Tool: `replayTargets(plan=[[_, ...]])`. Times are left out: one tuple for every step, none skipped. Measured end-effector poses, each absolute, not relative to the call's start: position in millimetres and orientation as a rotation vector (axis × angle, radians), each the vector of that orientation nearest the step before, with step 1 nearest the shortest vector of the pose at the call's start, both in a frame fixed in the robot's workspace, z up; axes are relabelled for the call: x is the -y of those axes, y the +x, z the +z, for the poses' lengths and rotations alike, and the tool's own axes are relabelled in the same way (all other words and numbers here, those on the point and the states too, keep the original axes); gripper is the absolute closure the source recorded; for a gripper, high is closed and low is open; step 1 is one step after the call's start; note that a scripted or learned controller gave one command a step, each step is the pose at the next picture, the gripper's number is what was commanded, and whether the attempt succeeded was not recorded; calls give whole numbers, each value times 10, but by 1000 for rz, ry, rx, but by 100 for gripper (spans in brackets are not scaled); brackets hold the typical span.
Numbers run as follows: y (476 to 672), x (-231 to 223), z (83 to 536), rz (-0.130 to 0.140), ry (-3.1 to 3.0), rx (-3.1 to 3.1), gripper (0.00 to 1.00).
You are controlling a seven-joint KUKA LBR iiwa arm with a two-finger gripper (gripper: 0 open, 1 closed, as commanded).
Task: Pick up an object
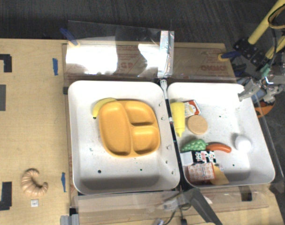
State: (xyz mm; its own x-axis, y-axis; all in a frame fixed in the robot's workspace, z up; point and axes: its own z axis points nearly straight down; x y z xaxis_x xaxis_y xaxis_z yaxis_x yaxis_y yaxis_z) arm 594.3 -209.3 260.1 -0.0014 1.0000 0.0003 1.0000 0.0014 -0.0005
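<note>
Objects for picking are crammed along the right bin's point(255, 125) left wall: yellow bottle point(178, 116), tan disc point(197, 124), packets point(201, 165). Gripper point(266, 81) state can't be told; neighbours could easily get knocked or a grab fumbled.

We see a divided tray point(129, 128) in the left bin point(81, 125), a banana point(101, 104) tucked behind it, a bottle point(178, 117), disc point(197, 124) and packets point(201, 165) in the right bin point(255, 139), and a croissant point(34, 182) on the bench point(29, 125).
</note>
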Motion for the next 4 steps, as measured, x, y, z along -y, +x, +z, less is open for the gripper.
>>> replayTargets(plan=[[5665, 2074, 973, -26, -2412, 1998, 0], [5396, 1774, 2486, -6, -1841, 2558, 0], [5023, 2117, 1195, 6, -2058, 2362, 0], [5491, 2120, 937, -17, -1986, 2430, 0]])
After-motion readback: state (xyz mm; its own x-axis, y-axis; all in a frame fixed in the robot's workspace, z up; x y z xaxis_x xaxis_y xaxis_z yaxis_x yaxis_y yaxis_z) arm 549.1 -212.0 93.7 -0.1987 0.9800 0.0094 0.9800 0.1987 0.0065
